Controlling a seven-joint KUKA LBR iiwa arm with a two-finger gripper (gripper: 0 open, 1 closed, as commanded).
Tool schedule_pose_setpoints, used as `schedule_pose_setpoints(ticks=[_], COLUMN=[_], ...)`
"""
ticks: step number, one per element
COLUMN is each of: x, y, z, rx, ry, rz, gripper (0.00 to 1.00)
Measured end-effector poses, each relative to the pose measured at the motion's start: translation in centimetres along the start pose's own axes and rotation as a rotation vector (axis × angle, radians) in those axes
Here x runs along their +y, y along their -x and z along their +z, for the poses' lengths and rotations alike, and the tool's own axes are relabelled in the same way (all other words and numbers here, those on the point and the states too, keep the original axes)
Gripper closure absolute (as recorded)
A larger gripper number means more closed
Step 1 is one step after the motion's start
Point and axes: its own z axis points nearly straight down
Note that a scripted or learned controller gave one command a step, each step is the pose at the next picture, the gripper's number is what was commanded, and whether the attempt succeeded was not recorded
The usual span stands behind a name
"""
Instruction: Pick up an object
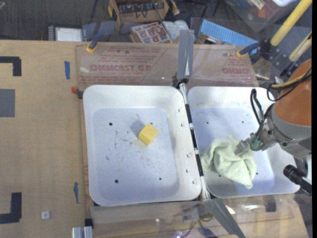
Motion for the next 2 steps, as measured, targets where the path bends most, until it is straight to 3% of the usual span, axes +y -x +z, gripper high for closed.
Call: schedule_pose_setpoints(ticks=[1,2], x=[0.6,2.4], y=[-1.7,-6.3], z=[1.5,-1.3], rx=[0.003,0.001], ry=[-0.004,-0.004], rz=[0.315,0.684], gripper=[1.0,1.0])
